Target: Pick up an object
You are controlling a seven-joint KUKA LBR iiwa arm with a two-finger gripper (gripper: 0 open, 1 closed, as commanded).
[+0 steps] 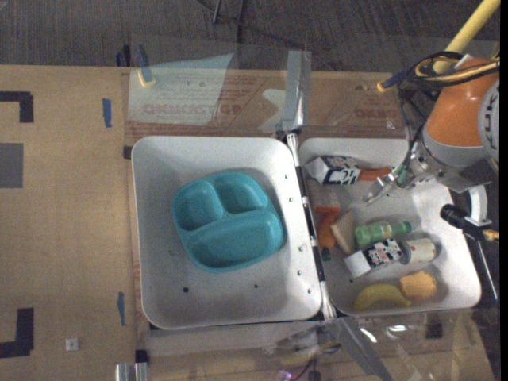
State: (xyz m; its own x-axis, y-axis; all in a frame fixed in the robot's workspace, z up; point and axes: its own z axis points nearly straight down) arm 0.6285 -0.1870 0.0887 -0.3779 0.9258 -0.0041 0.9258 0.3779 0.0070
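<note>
My gripper (382,187) hangs over the upper middle of the right bin (468,292), reaching in from the right under the orange band of the arm. It looks open, with nothing between its fingers. Just to its left lies a small black-and-white carton (335,170). Below it a green bottle (381,232) lies on its side, and under that a white bottle with a cow label (390,254). A yellow banana (379,296) and an orange-yellow piece (418,286) rest at the bin's front edge. An orange item (325,217) and a beige piece (343,232) lie at the left wall.
The left bin (159,173) holds a teal divided plate (228,221). A raised divider (305,213) separates the two bins. Cables and a black fitting (464,217) of the arm hang over the right bin's right side.
</note>
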